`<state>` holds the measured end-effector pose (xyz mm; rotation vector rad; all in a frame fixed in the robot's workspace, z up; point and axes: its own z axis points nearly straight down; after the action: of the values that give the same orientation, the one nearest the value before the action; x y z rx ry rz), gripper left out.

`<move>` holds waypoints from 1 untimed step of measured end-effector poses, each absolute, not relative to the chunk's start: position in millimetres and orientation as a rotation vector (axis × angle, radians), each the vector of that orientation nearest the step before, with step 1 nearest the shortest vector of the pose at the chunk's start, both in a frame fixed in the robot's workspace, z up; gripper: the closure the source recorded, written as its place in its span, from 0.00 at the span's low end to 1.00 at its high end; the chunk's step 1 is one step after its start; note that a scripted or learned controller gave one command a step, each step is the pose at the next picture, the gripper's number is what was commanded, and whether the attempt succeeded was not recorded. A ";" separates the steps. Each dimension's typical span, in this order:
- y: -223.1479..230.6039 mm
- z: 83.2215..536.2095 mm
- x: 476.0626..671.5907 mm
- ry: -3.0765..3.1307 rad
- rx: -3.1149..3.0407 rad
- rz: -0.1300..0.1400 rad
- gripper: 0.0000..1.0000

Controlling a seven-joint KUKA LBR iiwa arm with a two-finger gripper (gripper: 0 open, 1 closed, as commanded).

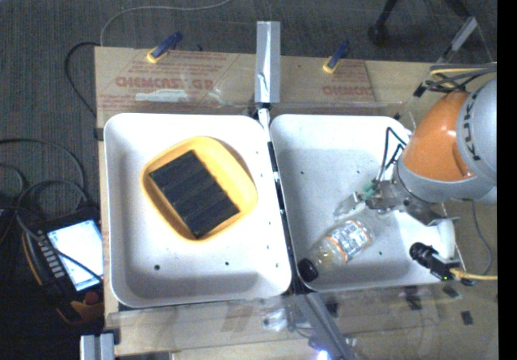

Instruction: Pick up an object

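A clear plastic bottle point(339, 242) with a dark cap lies on its side near the front of the right bin point(323, 148), cap pointing to the front left. My gripper point(372, 198) hangs low over the right bin's right half, just above and to the right of the bottle's base. The arm's orange band and grey wrist cover it from above. A yellow block with a black ribbed top point(196, 188) lies in the middle of the left bin point(129, 253), far from the gripper.
A metal post point(266, 60) stands behind the divider between the two bins. Two blue-and-yellow clamps point(164, 47) hold the cardboard sheet at the back. A cable and connector point(428, 257) hang off the arm by the right bin's front right corner.
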<state>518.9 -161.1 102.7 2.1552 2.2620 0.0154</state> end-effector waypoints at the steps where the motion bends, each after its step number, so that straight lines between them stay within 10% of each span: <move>1: -166.8 92.5 491.4 2.340 2.065 0.018 0.00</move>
<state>491.4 -166.8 92.5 2.0651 2.3397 0.0176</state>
